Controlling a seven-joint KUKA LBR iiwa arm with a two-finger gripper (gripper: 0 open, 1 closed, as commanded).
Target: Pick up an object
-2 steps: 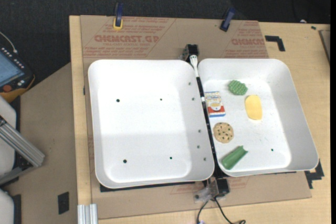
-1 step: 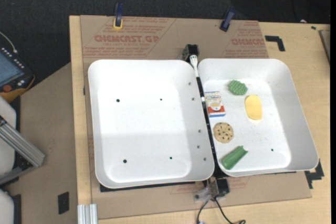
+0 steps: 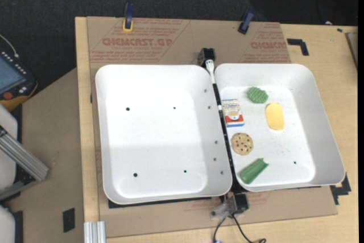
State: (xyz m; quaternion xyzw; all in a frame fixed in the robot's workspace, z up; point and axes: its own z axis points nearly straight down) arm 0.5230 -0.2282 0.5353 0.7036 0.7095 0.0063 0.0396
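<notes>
The right bin (image 3: 318,122) holds several small items. A round green ridged piece (image 3: 257,95) lies toward the back. Just right of it and nearer sits a yellow oblong piece (image 3: 275,116). A small white, blue and red carton (image 3: 231,112) lies against the bin's left wall. In front of the carton rests a brown chocolate-chip cookie (image 3: 243,143). A long green piece (image 3: 252,170) lies near the front left corner.
The left bin (image 3: 114,139) stands beside the right one on a brown board (image 3: 170,37) held by a yellow and a blue clamp at the back. A metal rail (image 3: 23,153) crosses the left edge. Cables sit at the bins' front joint (image 3: 233,205).
</notes>
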